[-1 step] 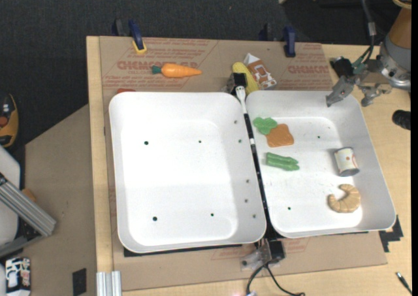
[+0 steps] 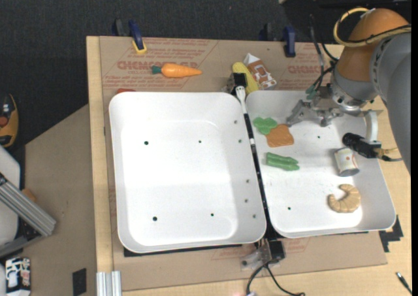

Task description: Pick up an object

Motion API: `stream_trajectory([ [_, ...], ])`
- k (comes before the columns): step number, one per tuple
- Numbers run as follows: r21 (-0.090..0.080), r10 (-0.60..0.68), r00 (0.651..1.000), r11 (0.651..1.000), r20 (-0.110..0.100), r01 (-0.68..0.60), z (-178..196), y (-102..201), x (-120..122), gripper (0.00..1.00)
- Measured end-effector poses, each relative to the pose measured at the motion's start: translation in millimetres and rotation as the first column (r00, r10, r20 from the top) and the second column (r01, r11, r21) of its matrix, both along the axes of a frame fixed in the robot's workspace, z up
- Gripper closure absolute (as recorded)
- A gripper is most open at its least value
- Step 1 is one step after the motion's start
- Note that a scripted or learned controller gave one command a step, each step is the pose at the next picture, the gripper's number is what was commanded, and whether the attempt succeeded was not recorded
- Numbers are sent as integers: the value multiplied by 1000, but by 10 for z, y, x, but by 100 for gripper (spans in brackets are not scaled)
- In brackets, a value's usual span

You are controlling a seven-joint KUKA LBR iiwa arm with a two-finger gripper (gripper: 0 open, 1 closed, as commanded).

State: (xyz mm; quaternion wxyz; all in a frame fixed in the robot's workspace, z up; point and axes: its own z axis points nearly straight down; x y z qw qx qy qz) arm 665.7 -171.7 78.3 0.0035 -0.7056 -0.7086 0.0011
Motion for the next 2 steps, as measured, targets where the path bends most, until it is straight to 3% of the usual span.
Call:
stream_trajectory([
  [1, -2, -1, 1000, 1000, 4, 1, 69, 613, 9, 0],
  [2, -2, -3, 1000, 1000, 4, 3, 67, 802, -120, 0],
])
